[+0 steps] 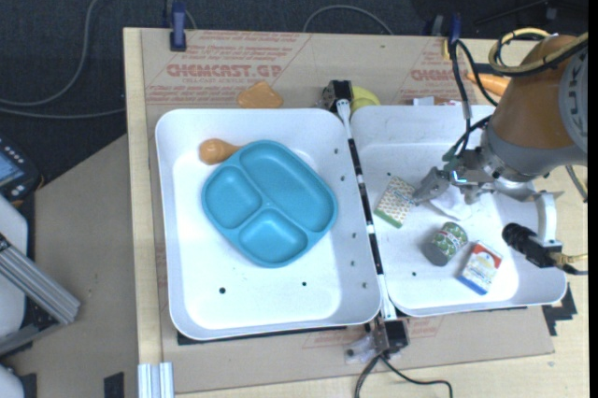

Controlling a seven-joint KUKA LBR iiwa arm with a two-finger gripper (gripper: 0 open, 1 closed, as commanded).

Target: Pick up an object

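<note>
Bench point(234, 64): brown board with red lettering, carries two shallow white bins side by side. Left bin point(187, 284) is the bigger-looking one in view, right bin point(411, 284) touches it along the centre seam.

Arm point(533, 120) comes in from the right, grey with an orange section, wrist low over the right bin's upper middle. Gripper point(447, 188) points left and down; whether it is spread or closed, cannot tell, the tip is too small and cluttered with cables. Nothing can be seen held in it.

Left bin: blue divided plate point(269, 203), three compartments, sits tilted in the bin's middle. Small orange-tan food item point(217, 149) lies just beside the plate's upper-left edge, looks to be touching it.

Right bin, candidate objects to pick: green patterned packet point(394, 202) lies flat near the bin's left side, just left of the gripper, apart from it. Small round tin point(446, 243) with greenish label sits below the gripper, near centre. Red, white and blue packet point(479, 266) lies just right of and below the tin, close to it.

Outside bins, on the board behind them: orange lump point(259, 95) above the left bin; yellow object point(363, 98) at the seam's top, partly hidden by a black clamp point(337, 93).
</note>
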